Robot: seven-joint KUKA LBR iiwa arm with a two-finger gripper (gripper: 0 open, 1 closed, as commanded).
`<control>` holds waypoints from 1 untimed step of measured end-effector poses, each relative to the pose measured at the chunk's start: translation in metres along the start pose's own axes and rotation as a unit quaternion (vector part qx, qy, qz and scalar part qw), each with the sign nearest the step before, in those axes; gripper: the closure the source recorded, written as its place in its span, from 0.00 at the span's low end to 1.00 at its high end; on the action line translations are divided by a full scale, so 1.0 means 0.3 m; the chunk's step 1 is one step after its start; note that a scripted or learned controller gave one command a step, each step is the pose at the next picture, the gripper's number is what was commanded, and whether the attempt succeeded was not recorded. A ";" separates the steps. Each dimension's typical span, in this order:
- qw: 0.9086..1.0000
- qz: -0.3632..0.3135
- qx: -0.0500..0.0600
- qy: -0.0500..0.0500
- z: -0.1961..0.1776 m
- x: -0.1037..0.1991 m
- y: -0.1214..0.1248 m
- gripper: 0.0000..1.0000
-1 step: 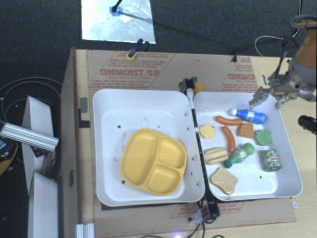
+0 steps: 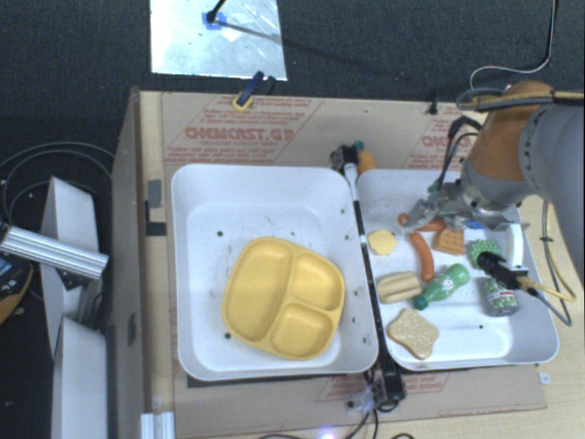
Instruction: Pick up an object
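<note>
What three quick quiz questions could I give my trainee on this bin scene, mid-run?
1. True or false: the yellow divided plate lies in the left bin.
2. Which lies nearest the bench's front edge: (a) sausage, (b) bread slice, (c) green bottle?
3. Fill in: the gripper hovers over the ___ bin.

Key: 1 true; 2 b; 3 right.

"CHEMCAST GP" on bench sheet point(image 2: 239, 133).
</note>
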State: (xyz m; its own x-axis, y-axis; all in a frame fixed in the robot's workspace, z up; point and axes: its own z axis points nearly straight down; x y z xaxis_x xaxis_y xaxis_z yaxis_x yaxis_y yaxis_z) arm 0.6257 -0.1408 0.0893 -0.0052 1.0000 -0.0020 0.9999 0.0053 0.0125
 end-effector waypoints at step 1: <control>1.000 0.001 -0.002 -0.002 -0.005 0.118 -0.140 0.00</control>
State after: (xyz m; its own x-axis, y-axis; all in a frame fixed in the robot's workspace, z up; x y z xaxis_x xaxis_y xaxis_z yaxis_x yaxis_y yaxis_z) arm 0.5836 -0.1057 0.0902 -0.0033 1.0000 -0.0067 0.9998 0.0034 0.0174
